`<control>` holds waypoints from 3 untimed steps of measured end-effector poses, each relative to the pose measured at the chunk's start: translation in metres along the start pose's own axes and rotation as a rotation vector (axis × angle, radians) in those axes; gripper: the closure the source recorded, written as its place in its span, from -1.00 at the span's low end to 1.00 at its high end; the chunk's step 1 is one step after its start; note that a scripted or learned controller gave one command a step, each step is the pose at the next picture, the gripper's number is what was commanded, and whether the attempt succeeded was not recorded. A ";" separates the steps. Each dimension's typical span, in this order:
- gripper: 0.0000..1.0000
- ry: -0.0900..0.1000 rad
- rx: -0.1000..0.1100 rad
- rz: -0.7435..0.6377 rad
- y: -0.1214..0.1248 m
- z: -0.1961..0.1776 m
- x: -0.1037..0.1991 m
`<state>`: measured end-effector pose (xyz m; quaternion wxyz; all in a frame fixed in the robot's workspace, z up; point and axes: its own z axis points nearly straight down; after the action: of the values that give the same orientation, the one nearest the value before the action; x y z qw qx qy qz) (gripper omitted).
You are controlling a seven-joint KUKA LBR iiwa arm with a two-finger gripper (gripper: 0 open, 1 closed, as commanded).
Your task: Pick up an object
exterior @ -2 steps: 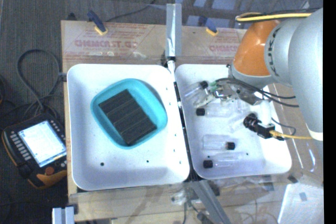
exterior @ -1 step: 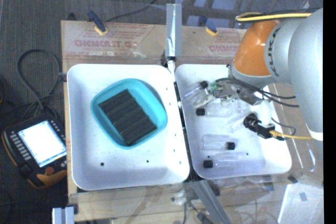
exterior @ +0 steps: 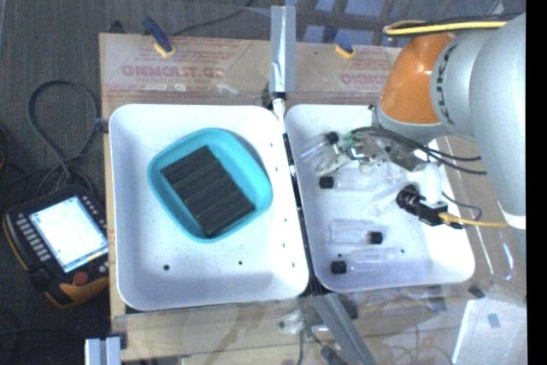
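**Claw low over right bin, grip state not readable**

Claw [exterior: 355, 145] sits low over the far part of the right bin [exterior: 461, 256], near that bin's left wall, among clear plastic items. Whether it is spread or closed cannot be told, nor whether it has hold of anything.

Arm [exterior: 479, 81]: grey, with an orange band [exterior: 414, 90], entering from the bench's right side and covering the right bin's far right corner.

Left bin [exterior: 137, 269]: white, holding a teal tray [exterior: 175, 162] at its middle, with a black ribbed slab [exterior: 208, 190] lying inside the tray.

Right bin contents: a clear vial with black cap [exterior: 357, 231] lies near the middle, a second clear vial [exterior: 367, 262] lies along the near wall, and a small black cap [exterior: 326, 181] rests by the left wall, just beside the claw. A black fitting [exterior: 410, 201] hangs from the arm's cabling right of centre.

Off the bench's left edge, a handheld pendant [exterior: 58, 244] lies on the floor.
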<state>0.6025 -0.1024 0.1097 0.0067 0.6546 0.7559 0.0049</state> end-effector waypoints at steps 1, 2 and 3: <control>-1.00 0.000 0.000 0.000 0.000 0.000 0.000; -1.00 0.000 0.000 0.000 0.000 0.000 0.000; -1.00 0.000 0.000 0.000 0.000 0.000 0.000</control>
<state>0.6025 -0.1024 0.1097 0.0067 0.6546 0.7559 0.0049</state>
